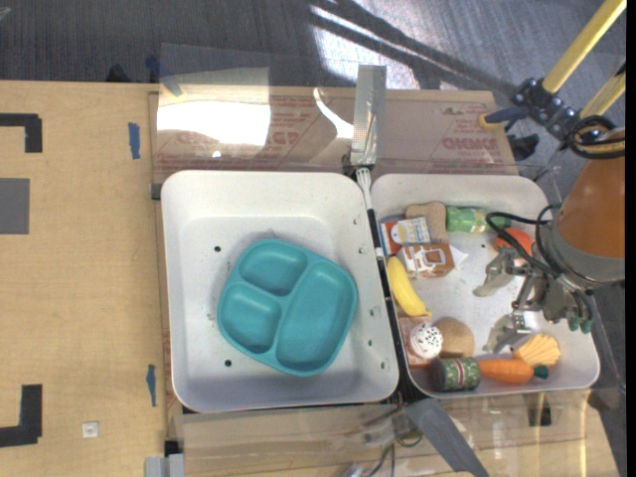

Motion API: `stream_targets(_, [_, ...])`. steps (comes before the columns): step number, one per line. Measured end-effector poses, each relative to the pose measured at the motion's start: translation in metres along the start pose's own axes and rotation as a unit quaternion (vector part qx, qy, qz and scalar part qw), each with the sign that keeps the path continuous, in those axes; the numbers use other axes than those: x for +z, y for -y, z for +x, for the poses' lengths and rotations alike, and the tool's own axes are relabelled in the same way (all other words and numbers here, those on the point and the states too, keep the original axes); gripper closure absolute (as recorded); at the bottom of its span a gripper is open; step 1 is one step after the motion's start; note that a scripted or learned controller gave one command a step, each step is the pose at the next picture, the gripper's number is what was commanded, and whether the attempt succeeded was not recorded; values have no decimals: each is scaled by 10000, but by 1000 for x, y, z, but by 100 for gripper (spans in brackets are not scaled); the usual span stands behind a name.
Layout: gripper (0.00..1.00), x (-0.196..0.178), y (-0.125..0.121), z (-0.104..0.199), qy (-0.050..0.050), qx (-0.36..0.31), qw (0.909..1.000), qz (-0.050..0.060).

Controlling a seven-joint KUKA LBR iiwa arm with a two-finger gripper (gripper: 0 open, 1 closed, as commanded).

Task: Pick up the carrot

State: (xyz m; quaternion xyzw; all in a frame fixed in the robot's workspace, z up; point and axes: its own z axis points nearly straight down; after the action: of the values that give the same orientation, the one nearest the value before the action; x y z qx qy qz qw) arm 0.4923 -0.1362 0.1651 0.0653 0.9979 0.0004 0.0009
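Carrot (505,371) placement: we locate it in the right bin (581,378), against the near wall toward the near-right corner, lying flat with its long axis parallel to that wall. A dark green can (455,374) touches its left end; a yellow ridged piece (539,348) sits just above its right end. We see the jaws (519,301) over the bin's right side, spread apart and holding nothing. The carrot lies just nearward of them. We judge that the coming descent requires travel toward the near wall, closing across the carrot's short axis.
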Motion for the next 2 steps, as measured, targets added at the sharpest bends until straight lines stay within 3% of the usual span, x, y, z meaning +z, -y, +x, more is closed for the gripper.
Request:
stream_targets(1, [0, 76, 25, 5, 60, 279, 9996, 7])
stream_targets(2, [100, 62, 24, 2, 118, 264, 9996, 16])
